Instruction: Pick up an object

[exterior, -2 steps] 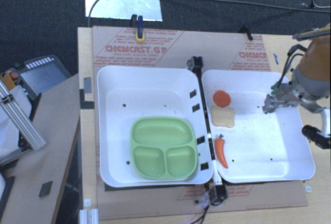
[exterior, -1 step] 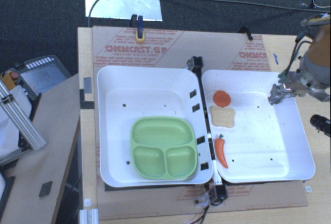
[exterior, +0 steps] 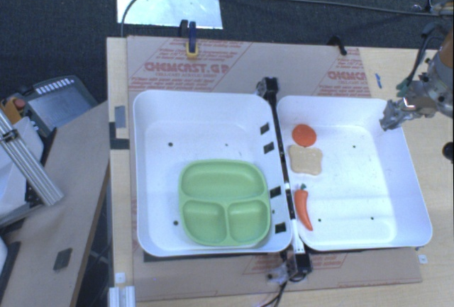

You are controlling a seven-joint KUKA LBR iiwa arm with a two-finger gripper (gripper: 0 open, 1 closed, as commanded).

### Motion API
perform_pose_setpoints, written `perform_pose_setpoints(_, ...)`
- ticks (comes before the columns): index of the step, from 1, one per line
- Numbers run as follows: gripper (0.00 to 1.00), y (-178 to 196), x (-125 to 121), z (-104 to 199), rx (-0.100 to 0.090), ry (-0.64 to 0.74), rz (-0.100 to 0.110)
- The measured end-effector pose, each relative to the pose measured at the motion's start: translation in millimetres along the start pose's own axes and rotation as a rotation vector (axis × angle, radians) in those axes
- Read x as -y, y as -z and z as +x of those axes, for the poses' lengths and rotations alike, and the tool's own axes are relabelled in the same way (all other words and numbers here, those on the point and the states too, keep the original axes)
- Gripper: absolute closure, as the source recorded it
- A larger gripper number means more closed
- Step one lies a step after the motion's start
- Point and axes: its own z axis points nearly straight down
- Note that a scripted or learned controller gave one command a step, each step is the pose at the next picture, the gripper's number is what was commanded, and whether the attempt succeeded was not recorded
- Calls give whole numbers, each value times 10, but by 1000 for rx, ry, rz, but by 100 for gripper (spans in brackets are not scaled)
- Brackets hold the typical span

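Note:
Three small objects lie along the left side of the right bin (exterior: 397, 185): an orange-red round piece (exterior: 304, 134), a beige flat slice (exterior: 306, 159) just below it, and an orange carrot (exterior: 303, 208) with a green tip nearer the front. My gripper (exterior: 392, 116) hangs over the bin's far right edge, well to the right of all three objects. No object shows at its tip.
A green divided plate (exterior: 224, 201) sits in the front of the left bin (exterior: 163, 135). A black divider clip strip (exterior: 277, 157) runs between the bins. Cardboard lines the bench beneath, and a clamp (exterior: 191, 39) stands at the back.

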Motion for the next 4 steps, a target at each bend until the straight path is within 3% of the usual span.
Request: perform_pose_setpoints(4,100,-188,-294,2413,-4,5,5)
